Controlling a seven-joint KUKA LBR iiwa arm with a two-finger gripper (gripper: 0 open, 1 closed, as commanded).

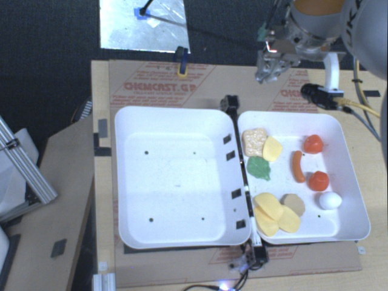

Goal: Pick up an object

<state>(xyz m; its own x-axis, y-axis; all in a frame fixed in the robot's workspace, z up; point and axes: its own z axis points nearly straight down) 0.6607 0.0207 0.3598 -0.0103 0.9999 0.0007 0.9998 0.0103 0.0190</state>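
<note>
The right bin [348,162] holds several small food items: a tan cracker [254,140], a yellow chip [272,149], a green leafy piece [259,168], an orange sausage [297,166], two red tomatoes [313,144] [319,180], a white egg [330,200], a brown round piece [294,204] and yellow slices [271,214]. My gripper [268,71] hangs high above the cardboard behind the right bin's far edge, well clear of all the items. Nothing shows between its fingers.
The left bin [176,174] sits beside the right one, joined by a black-clipped divider [239,162]. A shiny metal sheet [144,16] lies at the back, with a blue and yellow clamp [181,62] at the cardboard's far edge. An aluminium frame [21,168] stands at the left.
</note>
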